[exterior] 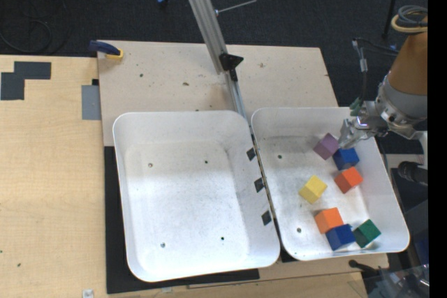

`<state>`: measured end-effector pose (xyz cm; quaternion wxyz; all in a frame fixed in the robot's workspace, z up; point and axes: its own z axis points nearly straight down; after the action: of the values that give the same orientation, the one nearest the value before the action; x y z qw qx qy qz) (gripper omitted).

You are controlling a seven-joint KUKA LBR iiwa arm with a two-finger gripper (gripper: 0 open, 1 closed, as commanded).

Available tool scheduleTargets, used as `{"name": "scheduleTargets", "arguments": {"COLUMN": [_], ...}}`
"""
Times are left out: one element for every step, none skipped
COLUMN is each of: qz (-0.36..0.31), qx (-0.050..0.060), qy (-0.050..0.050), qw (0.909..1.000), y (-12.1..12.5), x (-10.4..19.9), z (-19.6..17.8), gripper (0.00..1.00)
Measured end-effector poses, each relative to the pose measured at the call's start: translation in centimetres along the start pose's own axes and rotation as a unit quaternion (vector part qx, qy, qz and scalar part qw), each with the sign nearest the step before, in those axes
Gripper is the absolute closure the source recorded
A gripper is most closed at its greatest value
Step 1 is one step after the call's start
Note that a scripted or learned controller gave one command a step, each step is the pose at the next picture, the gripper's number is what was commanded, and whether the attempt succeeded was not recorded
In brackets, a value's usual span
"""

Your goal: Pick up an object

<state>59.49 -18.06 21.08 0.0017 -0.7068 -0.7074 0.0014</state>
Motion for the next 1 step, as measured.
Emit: {"name": "scheduleTargets", "arguments": {"qz": [-0.001], "qx": [0.000], "qy": [0.001], "qw": [1.0000], "y": [-1.62], "x": [4.79], "z": [0.23], "gripper": [1.00]}}
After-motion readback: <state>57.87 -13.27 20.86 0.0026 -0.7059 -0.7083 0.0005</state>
